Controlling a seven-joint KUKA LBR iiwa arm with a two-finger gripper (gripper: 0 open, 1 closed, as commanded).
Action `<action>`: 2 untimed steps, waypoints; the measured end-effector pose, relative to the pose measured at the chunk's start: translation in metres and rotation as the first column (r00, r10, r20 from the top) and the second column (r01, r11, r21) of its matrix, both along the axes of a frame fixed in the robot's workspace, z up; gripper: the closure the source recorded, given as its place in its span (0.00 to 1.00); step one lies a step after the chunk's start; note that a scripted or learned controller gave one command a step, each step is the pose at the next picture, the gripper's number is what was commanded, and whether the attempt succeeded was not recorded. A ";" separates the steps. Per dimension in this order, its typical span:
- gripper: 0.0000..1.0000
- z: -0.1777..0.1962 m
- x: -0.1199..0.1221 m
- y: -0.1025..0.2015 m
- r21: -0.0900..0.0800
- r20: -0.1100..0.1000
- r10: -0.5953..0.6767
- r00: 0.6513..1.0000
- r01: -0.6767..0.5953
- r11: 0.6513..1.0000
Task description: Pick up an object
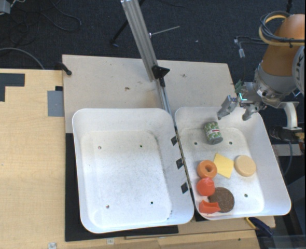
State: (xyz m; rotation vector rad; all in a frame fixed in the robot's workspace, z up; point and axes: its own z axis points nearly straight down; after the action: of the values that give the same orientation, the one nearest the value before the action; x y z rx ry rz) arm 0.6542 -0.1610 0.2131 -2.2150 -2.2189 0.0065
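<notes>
At the far left lies a pale wooden worktop (23, 154) with a few dark cut-outs near its upper edge. Next to it sits the shallow white left bin (85, 191), its floor bare apart from specks and small holes. A ribbed grey metal post (142, 40) slants up from the divide between the bins.

The shallow white right bin (272, 191) holds all the candidates for picking. Nearest the divide is an orange ring-shaped toy (207, 168), with a round red piece (205, 187) just below it and a small red curved piece (209, 207) at the bin's lower rim. Touching those is a flat dark-brown disc (223, 198). Higher up, apart from this cluster, a small green-labelled can (213, 132) lies on its side. A yellow square slab (223, 165) rests beside the ring, and a pale tan round disc (245, 166) sits just to its right.

Above the bin's upper right part hangs the grey two-finger hand (238, 110), under the orange-banded arm (282, 45). Its fingers stand apart with nothing between them. The can is the nearest object, just below and to the left of the hand.

As a judgement, the task is at its start: nothing is lifted and every object rests on the bin floor. Choosing a target, descending, closing and raising all remain.
</notes>
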 end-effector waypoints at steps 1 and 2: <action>0.00 0.003 0.001 0.000 -0.002 0.004 0.002 1.000 -0.002 1.000; 0.00 -0.043 -0.005 0.007 0.000 0.001 0.001 1.000 -0.001 1.000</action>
State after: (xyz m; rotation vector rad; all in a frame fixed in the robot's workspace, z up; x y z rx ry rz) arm 0.6490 -0.1545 0.1698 -2.2141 -2.2209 0.0057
